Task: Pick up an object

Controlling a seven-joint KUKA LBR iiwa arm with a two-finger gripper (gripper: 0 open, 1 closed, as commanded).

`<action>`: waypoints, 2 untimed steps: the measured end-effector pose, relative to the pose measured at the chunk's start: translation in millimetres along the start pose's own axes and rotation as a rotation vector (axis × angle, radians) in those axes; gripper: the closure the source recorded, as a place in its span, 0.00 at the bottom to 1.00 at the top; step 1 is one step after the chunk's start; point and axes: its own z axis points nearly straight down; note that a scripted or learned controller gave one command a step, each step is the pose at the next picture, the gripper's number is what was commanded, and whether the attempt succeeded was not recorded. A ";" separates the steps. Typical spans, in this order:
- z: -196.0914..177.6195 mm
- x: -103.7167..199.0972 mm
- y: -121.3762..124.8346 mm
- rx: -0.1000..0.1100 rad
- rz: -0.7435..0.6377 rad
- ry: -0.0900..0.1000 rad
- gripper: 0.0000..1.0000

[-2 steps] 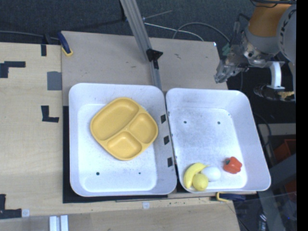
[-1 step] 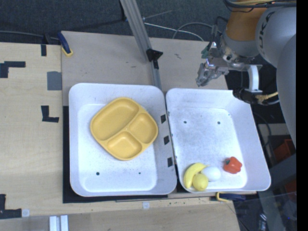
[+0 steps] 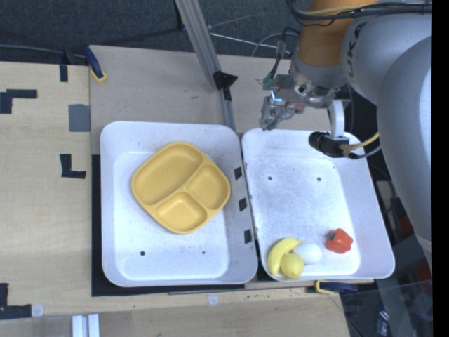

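So we've got the arm [image 3: 393, 69] coming in from the right, big grey body with the orange band up top, wrist bent down toward the far edge of the right bin [image 3: 365, 188]. The gripper [image 3: 270, 121] hangs just past that bin's far left corner, right beside the metal pole [image 3: 200, 41] that slants across the bench [image 3: 42, 188]. We honestly can't tell if the fingers are open or closed; they're small and dark against the clutter there, though nothing looks to be between them.

Counting stuff: two white bins, one yellow plate, one banana, one lemon-ish yellow fruit, one white egg-shaped thing, one red pepper-looking thing.

The left bin [image 3: 119, 251] has just the yellow divided plate [image 3: 181, 187], three compartments, sitting flat and a bit toward the far side.

The right bin has all the small things bunched in the near corner: banana [image 3: 278, 252] curled around the yellow fruit [image 3: 292, 265], white egg [image 3: 309, 252] touching both, red pepper [image 3: 339, 241] just beside it. All of them are well apart from the gripper.
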 end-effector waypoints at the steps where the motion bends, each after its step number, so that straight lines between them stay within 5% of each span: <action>1: -8.1 60.2 1.0 -0.003 -0.001 0.001 1.00; 2: -13.8 115.7 -1.2 -0.002 -0.001 0.001 1.00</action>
